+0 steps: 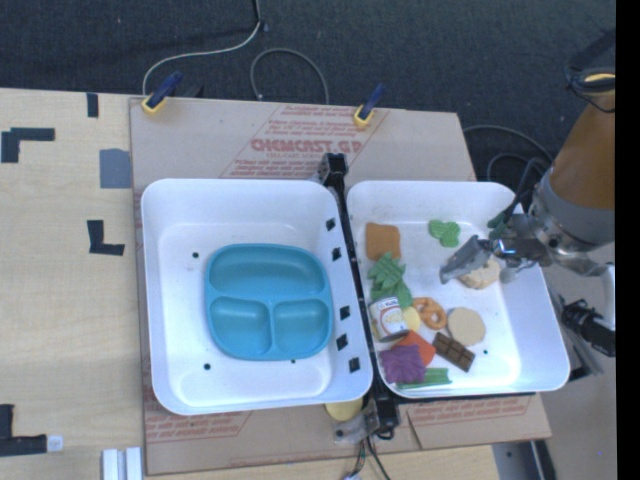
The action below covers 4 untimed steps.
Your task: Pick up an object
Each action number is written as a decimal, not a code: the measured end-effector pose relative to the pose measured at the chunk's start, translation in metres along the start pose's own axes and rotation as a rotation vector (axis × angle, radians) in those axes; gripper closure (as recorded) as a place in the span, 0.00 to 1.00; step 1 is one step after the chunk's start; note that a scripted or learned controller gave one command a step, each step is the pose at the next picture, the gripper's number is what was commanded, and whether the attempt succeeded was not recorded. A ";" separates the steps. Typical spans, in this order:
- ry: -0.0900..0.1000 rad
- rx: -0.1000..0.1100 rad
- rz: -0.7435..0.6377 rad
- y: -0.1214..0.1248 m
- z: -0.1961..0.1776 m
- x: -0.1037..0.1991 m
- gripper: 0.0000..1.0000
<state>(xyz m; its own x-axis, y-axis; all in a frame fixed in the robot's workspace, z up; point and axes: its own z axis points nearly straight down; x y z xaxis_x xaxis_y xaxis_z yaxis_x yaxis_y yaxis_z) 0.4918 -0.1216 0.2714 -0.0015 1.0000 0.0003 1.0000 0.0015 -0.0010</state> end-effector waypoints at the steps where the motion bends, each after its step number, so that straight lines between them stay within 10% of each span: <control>1: 0.003 0.010 -0.001 0.013 0.132 0.029 0.00; 3: 0.000 -0.002 -0.001 0.108 0.087 0.059 0.00; 4: -0.003 0.005 0.003 0.125 0.155 0.020 0.00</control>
<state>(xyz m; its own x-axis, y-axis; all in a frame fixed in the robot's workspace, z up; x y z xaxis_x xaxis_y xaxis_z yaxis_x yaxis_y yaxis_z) 0.6169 -0.1012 0.1168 0.0017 1.0000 -0.0024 1.0000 -0.0017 -0.0061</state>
